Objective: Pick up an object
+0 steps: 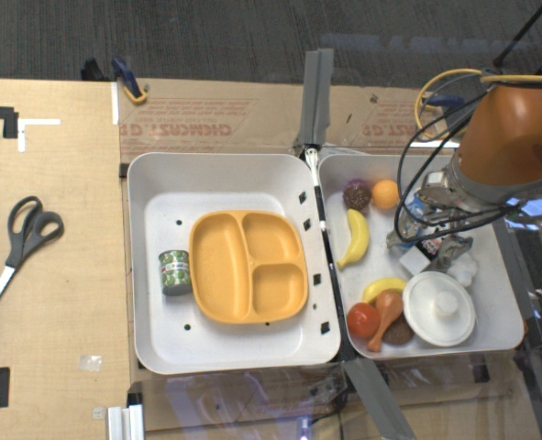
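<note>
The arm reached in over the right bin [504,333], orange band uppermost, wrist and cabling bunched low over the bin's middle. The claw [428,238] sat in that tangle of dark metal and wires; whether it was open or closed could not be told, and nothing could be seen between its parts.

Taking the white bowl [440,308] as landmark: it stood upside down in the near part of the right bin, and the claw hung just beyond its far rim. That was the relation that mattered. The nearest candidates lay to the claw's left and nearer the viewer, not under it.

The banana [354,237] lay up and to the left of the bowl, close to the wall shared with the left bin [151,337], its long axis running roughly far-to-near with a slight curve. My guess: a claw would need to close across that axis.

Farther back from the bowl, a dark berry-like fruit [357,193] and an orange [386,193] sat side by side, near touching. Touching the bowl's left rim, a yellow piece [381,289], a tomato [362,319] and a brown wooden spoon [386,317] crowded together; poor pickings, I judged, being so packed.

The left bin held a yellow divided plate [248,267] and a small green can [174,272], well apart from the claw.
</note>
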`<move>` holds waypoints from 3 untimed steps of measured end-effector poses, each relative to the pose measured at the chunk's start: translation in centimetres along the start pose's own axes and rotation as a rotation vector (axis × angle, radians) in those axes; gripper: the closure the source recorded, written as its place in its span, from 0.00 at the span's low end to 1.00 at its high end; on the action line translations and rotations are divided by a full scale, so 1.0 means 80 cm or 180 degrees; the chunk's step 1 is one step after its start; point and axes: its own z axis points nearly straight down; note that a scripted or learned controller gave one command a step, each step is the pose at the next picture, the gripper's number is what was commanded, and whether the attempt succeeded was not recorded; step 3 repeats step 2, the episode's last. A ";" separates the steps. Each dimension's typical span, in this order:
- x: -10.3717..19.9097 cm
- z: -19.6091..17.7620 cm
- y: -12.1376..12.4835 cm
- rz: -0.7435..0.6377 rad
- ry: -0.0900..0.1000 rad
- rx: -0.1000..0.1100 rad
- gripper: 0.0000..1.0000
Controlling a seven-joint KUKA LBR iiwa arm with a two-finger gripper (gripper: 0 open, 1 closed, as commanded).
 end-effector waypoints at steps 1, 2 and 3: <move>-0.015 -0.001 -0.026 -0.0181 0.0001 0.0003 0.00; -0.009 -0.001 -0.040 0.0081 -0.0003 0.0006 0.00; -0.009 -0.001 -0.040 0.0081 -0.0003 0.0006 0.00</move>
